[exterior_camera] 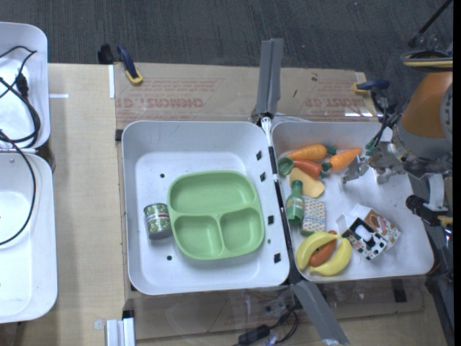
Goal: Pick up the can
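The can (156, 220) lay on its side in the left bin (137, 265), touching the green tray (215, 213) at the tray's nine o'clock. The hand (369, 170) hovered over the right bin (418, 262), well apart from it; its opening could not be told.

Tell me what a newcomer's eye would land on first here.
First the green tray, filling the middle of the left bin, with the can standing against its left edge. Then the bright heap in the right bin: carrots at the top, bananas at the bottom. The arm hangs over that bin's right side, far from the can.
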`<state>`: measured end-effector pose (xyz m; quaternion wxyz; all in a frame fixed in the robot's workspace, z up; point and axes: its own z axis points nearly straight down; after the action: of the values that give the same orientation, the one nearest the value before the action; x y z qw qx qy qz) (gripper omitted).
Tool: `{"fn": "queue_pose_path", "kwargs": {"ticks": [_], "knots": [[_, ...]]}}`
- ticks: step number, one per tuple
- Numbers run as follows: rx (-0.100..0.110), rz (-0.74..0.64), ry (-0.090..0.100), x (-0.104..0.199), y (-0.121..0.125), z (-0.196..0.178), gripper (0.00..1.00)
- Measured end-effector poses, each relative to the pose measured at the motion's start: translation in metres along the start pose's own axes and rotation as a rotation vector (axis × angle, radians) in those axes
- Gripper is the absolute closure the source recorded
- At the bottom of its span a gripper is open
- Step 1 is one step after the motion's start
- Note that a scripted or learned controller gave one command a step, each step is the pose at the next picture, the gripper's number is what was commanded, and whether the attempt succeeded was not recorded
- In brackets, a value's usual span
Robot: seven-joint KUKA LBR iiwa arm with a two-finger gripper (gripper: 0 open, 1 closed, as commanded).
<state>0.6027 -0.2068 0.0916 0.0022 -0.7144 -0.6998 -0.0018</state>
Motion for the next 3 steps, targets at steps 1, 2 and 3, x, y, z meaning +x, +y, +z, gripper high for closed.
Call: {"fn": "queue_pose_path", "kwargs": {"ticks": [1, 2, 3], "knots": [[0.001, 0.055, -0.005, 0.017, -0.078, 0.001, 0.0], [0.0, 0.062, -0.007, 0.019, -0.009, 0.0, 0.0], [0.001, -0.059, -0.006, 0.05, -0.074, 0.0, 0.0]]}}
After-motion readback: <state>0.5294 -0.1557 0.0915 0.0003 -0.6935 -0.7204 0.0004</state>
